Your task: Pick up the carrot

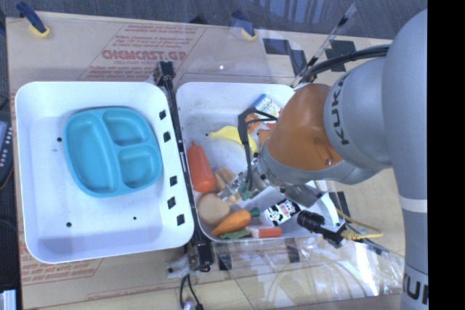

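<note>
The carrot (pixel 232 221), orange with a green top, lies near the front edge of the right bin (pixel 190 99), pointing left. My gripper (pixel 243 186) hangs low in the same bin, just behind and above the carrot, among the cluttered items. The arm's orange wrist band (pixel 305 133) and grey body cover the bin's right half. Nothing can be seen held in the gripper.
Around the carrot are a beige round item (pixel 212 207), a red-orange bottle (pixel 200 166), a yellow banana (pixel 228 134), a small red piece (pixel 268 232) and a black-and-white item (pixel 282 212). The left bin (pixel 29 178) holds a blue divided plate (pixel 112 150).
</note>
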